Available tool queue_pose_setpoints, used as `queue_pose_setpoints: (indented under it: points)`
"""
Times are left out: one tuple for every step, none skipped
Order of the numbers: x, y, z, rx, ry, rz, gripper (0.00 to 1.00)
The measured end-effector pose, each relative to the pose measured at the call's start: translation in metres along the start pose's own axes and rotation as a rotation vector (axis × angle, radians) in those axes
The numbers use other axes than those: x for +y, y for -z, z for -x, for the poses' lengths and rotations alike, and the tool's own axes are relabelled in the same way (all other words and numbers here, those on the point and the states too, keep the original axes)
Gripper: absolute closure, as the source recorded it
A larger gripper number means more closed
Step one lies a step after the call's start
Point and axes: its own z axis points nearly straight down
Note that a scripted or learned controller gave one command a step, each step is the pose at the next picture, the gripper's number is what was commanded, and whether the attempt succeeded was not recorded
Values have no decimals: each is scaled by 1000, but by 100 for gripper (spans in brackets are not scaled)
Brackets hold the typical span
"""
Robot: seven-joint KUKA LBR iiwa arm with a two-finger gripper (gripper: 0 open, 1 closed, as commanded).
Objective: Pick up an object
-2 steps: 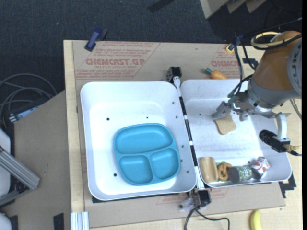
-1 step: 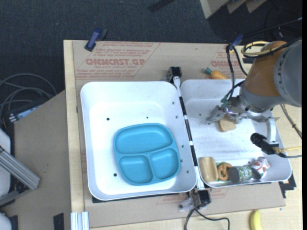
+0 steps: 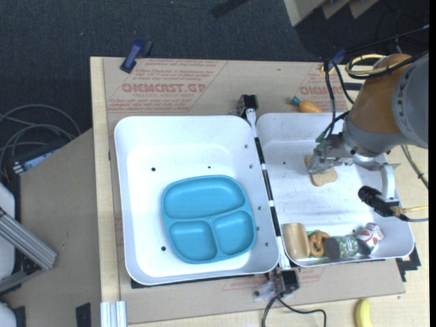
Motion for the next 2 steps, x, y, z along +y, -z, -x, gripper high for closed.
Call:
queue_pose_setpoints:
  points:
    - [-51,-8,29,3,-2,-12,100]
    - [-20,55,37,2,0,-7,100]
